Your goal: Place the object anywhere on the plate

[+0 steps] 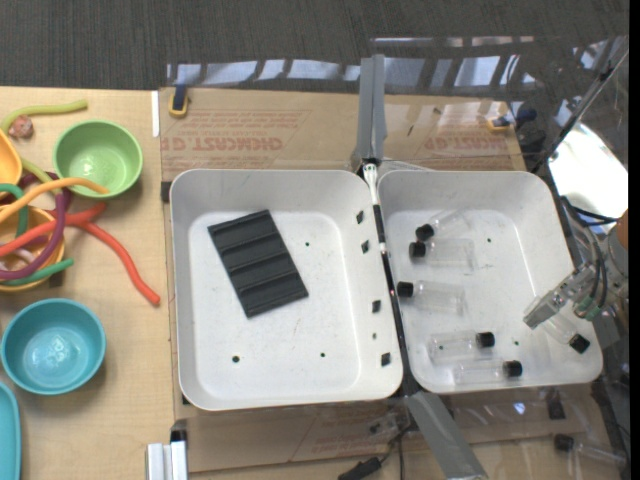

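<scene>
While ridged, black plate point(257, 262), clear vials point(452, 348)

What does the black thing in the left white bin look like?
Find the two white bins; take the left bin. Lying flat in its upper left part is the dark ridged plate, a tilted rectangle with grooves across it. Unlike the clear, black-capped vials next door, it is big and solid black.

Green bowl point(97, 158), teal bowl point(53, 346), left of bins.

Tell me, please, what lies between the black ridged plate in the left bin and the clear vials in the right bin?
In the camera view, between the black plate and the vials lie bare white floor of the left bin and the two bins' adjoining rims with small black clips.
</scene>
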Controlling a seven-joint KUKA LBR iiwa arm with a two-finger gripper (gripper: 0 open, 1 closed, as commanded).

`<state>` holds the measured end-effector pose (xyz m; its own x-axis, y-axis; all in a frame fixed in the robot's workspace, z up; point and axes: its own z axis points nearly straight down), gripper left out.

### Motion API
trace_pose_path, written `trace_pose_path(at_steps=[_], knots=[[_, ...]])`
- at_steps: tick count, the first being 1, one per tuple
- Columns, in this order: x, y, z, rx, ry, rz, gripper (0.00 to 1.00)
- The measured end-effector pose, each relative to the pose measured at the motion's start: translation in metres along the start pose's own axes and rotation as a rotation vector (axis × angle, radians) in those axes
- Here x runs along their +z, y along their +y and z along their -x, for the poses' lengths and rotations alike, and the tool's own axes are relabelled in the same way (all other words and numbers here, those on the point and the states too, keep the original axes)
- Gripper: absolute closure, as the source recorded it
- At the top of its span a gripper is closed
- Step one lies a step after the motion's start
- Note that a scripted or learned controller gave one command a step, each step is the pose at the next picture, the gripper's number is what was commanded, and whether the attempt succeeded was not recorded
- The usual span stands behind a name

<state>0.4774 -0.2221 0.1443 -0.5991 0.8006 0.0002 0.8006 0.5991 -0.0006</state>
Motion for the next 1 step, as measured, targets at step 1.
trace_pose_path(at_steps=[1], knots=[[0.0499,0.001,-0.0007,-0.108,0.001,0.001,1.0]])
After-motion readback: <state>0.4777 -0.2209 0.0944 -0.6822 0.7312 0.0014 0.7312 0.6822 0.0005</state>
